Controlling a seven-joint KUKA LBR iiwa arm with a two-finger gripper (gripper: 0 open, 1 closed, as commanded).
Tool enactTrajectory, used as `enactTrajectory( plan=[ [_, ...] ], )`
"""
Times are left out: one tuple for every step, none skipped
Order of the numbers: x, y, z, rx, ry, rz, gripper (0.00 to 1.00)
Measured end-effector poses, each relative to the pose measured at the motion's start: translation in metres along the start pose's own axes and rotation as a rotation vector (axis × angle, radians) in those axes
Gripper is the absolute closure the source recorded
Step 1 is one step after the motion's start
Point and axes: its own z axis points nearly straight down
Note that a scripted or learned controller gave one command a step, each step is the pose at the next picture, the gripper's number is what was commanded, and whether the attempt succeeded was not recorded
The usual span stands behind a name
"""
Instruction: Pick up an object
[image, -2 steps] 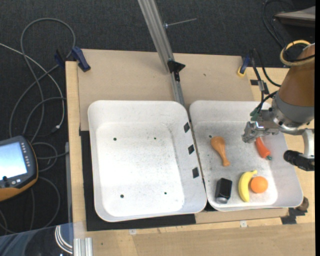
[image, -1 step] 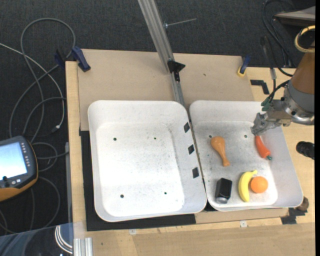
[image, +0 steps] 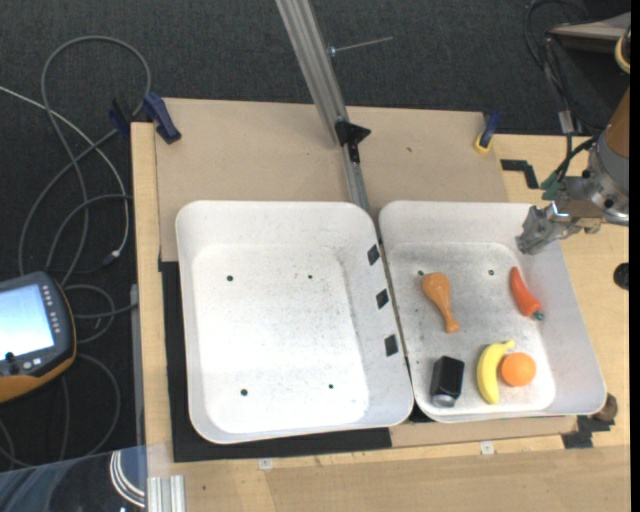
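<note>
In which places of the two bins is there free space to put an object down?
The left bin has its whole floor bare. In the right bin, free patches lie above the chicken leg and between it and the carrot. The near corner is crowded: black box, banana and orange sit close together.

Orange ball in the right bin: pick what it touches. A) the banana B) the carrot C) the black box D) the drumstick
A: the orange ball rests against the banana in the right bin's near corner, apart from the other items.
</note>
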Motion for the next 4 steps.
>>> enactTrajectory(
  plan=[
    [0.059, -0.005, 0.014, 0.011, 0.006, -0.005, 1.00],
    [0.118, -0.001, 0.021, 0.011, 0.006, -0.006, 1.00],
    [0.176, -0.002, 0.033, 0.012, 0.006, -0.005, 1.00],
    [0.224, -0.015, 0.026, 0.012, 0.006, -0.005, 1.00]
  ],
)
